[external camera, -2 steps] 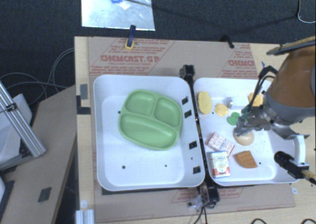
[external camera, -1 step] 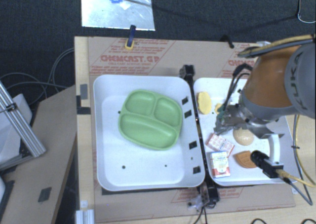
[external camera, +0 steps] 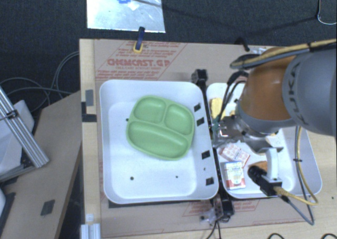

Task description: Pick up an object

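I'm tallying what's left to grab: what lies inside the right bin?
In the right bin, a red-and-white packet and a second packet lie by the left wall, with something yellow farther back. The arm covers the middle; anything beneath is hidden.

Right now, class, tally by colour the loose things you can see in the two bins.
Green divided plate: 1
Red-and-white packets: 2
Yellow item: 1
Total: 4 in view; the arm covers part of the right bin.
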Robot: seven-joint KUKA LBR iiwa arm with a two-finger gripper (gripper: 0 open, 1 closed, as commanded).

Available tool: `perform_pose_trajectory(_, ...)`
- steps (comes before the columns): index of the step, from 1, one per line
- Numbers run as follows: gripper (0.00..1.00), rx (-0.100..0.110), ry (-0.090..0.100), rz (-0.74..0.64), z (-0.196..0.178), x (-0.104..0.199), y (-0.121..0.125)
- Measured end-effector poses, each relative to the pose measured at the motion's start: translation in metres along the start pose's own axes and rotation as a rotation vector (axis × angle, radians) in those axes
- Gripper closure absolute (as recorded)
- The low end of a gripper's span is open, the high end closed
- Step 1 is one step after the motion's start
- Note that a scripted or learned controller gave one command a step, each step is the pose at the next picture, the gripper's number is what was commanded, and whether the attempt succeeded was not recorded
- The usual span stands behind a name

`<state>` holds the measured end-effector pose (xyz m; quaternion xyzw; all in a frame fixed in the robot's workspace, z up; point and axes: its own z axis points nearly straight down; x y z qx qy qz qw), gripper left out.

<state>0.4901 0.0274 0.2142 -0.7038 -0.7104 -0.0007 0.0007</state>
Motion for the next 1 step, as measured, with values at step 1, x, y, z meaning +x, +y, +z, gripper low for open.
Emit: perform_pose_trajectory(1, 1.0, -0.003, -0.001, 0.003, -0.014, 0.0059, -0.0019)
